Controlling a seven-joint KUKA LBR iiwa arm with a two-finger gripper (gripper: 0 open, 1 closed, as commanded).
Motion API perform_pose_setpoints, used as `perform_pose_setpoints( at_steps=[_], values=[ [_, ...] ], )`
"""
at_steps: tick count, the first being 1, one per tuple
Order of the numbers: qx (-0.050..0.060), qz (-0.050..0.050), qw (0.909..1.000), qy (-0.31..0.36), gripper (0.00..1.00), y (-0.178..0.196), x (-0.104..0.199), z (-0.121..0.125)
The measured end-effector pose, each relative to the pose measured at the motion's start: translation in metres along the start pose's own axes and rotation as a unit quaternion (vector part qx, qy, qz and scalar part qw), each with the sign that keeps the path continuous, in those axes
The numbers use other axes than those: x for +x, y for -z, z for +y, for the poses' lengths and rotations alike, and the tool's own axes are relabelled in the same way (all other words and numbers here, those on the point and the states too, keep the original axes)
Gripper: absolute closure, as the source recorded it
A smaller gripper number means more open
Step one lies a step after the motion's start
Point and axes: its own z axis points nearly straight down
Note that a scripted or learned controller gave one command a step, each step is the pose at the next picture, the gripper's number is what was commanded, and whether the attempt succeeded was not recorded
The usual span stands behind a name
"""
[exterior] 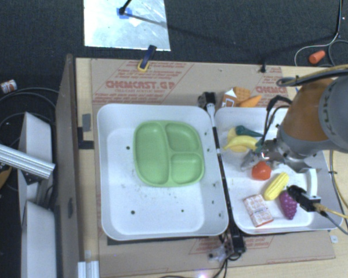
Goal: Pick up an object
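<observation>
Red tomato-like toy (pixel 261 170) in right bin (pixel 236 210), just below tool (pixel 260 155), touching or nearly so. Tool state: can't tell, tips blurred against the toy. Yellow corn (pixel 276 186) just near-right of red toy, long axis slanting near-left to far-right. Banana (pixel 239 143) w/ green piece just left-far of tool. Purple grapes (pixel 287 205), small box (pixel 258 209) nearer. Green plate (pixel 167 153) in left bin, well apart. Judged: red toy closest target, straight drop needed.
</observation>
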Motion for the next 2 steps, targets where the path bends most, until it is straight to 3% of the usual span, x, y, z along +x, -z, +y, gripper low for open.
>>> perform_pose_setpoints(
  at_steps=[1, 2],
  values=[
    [-0.003, 0.000, 1.0000, 0.001, 1.00, 0.012, 0.000, 0.003],
    [-0.009, 0.002, 0.9999, 0.008, 1.00, 0.107, 0.110, 0.054]
  ],
)
